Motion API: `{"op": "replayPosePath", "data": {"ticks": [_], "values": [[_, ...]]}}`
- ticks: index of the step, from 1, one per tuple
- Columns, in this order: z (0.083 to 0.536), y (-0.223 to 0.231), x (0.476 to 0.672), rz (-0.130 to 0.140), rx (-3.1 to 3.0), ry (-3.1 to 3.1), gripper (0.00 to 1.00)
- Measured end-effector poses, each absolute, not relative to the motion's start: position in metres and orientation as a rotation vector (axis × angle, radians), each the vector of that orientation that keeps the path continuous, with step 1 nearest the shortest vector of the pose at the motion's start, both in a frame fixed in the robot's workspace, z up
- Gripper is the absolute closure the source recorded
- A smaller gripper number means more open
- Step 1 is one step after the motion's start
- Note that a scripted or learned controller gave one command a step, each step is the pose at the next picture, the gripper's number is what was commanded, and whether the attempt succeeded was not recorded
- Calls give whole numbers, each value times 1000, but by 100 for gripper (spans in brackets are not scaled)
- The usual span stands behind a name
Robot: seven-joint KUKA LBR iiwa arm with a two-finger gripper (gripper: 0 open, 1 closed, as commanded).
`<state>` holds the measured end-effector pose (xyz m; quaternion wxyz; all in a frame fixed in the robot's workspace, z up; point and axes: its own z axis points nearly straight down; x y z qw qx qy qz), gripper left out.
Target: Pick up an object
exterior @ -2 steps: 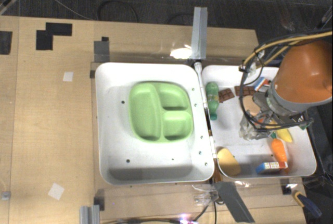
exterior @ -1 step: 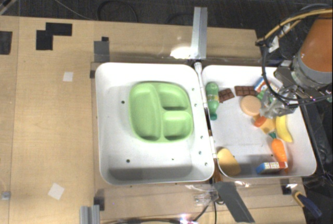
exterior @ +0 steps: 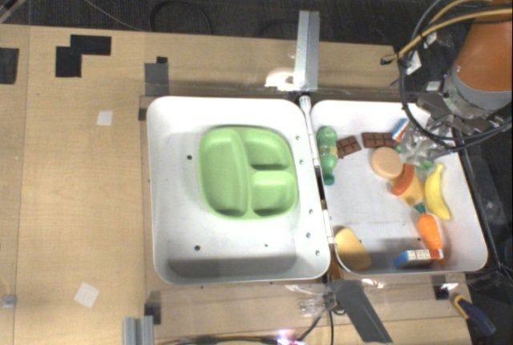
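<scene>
Camera view: arm enters from upper right of frame, orange band point(exterior: 487, 54) at edge, cables looping around wrist. Gripper point(exterior: 417, 144) low over upper right part of right bin point(exterior: 473, 255); open or closed — cannot tell, cluttered by cables.

Right bin, right half of frame: green bottle point(exterior: 326, 149) against left wall; two brown chocolate pieces point(exterior: 347, 147) beside it; tan round disc point(exterior: 386, 163) just left of gripper; banana point(exterior: 436, 191) right; orange carrot point(exterior: 430, 231) below banana; yellow piece point(exterior: 351, 247) lower left corner.

Left bin point(exterior: 172, 255), centre of frame: green divided tray point(exterior: 244, 171).

tray point(exterior: 244, 172) in left bin point(exterior: 168, 247), banana point(exterior: 436, 191) right
</scene>
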<state>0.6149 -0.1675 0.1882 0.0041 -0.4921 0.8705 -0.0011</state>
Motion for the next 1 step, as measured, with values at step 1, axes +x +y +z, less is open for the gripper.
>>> {"op": "replayPosePath", "data": {"ticks": [1], "values": [[189, -167, 615, -5, -1541, 2727, 0]]}}
